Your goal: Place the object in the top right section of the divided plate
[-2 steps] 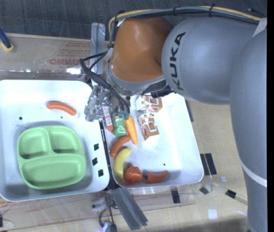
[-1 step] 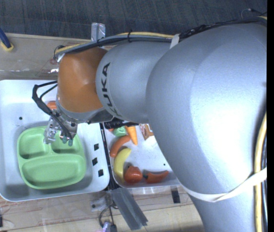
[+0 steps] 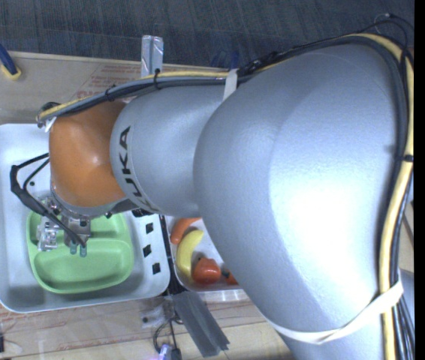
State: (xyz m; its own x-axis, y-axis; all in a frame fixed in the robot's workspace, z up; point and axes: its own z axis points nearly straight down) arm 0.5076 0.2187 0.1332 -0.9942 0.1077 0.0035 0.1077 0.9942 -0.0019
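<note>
Divided plate (image 3: 92,265) (green) sits in the left white bin (image 3: 2,223) under the gripper (image 3: 77,250), finger state unclear, carpet (image 3: 197,13) beyond the bench (image 3: 47,70).

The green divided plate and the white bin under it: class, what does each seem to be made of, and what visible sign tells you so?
The green divided plate looks like moulded plastic, matte to slightly satin: even colour, rounded ridges, soft highlights. The white bin seems glossy plastic, perhaps enamelled metal: smooth rounded rim and bright reflections; the view leaves that open.

arm (image 3: 272,171) over green plate (image 3: 100,265)
</note>
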